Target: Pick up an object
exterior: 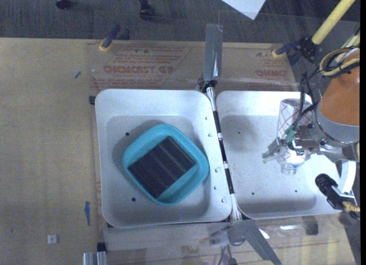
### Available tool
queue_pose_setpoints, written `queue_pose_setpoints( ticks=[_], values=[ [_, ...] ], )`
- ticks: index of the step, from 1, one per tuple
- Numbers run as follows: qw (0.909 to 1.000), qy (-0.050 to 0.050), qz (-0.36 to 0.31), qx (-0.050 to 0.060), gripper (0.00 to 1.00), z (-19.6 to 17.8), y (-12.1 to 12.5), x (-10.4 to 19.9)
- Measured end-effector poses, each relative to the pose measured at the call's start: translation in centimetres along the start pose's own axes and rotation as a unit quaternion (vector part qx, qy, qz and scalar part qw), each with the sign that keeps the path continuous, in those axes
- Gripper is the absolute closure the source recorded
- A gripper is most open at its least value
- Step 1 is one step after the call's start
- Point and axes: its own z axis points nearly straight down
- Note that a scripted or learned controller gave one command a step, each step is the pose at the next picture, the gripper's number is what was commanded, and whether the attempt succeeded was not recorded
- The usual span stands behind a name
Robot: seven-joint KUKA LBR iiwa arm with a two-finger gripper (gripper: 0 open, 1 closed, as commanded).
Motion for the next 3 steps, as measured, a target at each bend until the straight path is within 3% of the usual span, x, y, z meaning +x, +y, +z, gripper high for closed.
queue_pose_setpoints(
  ticks=[1, 2, 3],
  values=[
    [0.9973, -0.001, 0.073, -0.003, 0.00, -1.0, 4.9, -7.5],
    [0.9651, -0.001, 0.262, -0.002, 0.00, 3.2, 12.7, -0.5],
    [0.9652, -0.001, 0.262, -0.002, 0.00, 3.7, 13.5, -4.1]
  ],
)
